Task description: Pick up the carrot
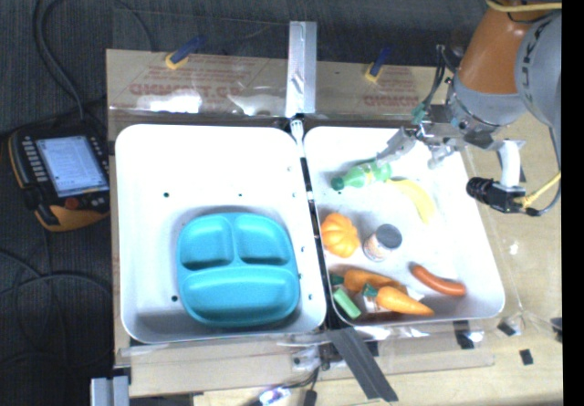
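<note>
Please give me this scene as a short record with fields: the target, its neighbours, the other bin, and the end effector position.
target: orange plastic carrot, lying at the right bin's near edge
right bin: shallow white bin
neighbours: small orange pumpkin, red sausage, yellow banana, green bottle-shaped toy, small round can
left bin: shallow white bin holding a blue divided plastic tray
end effector: above the right bin's far side, away from the carrot

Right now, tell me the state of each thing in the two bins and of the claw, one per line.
carrot: lying flat, near corner of right bin, untouched
banana: lying loose
sausage: lying flat
pumpkin: upright, against the divider
can: on its side
blue tray: right side up in left bin
claw: hanging over right bin's far edge
</note>
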Motion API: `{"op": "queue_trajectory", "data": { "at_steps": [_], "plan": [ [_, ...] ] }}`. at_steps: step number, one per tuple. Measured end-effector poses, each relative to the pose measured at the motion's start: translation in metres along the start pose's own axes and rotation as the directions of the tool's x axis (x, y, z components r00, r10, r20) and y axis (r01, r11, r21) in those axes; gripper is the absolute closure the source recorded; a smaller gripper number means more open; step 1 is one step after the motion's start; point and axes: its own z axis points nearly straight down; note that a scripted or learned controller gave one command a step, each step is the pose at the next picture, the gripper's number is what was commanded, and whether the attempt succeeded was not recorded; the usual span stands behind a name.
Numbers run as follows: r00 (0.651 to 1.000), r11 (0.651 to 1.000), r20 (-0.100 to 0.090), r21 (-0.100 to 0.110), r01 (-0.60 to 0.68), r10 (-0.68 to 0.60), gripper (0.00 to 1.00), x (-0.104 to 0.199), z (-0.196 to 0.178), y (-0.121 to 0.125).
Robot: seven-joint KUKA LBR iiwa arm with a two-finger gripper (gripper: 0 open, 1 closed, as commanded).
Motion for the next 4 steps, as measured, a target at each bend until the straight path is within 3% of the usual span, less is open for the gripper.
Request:
{"op": "queue_trajectory", "data": {
  "at_steps": [1,2,3,4],
  "plan": [
    [1.0,1.0,-0.001,0.001,0.003,-0.003,1.0,0.002,-0.008,0.0],
    [0.999,0.999,0.001,0.001,-0.044,0.044,1.0,0.031,0.046,-0.035],
    [0.895,0.895,0.004,-0.001,-0.447,0.447,1.0,-0.007,-0.048,-0.039],
    [0.755,0.755,0.005,0.0,-0.656,0.656,1.0,-0.074,0.053,-0.06]
  ]
}}
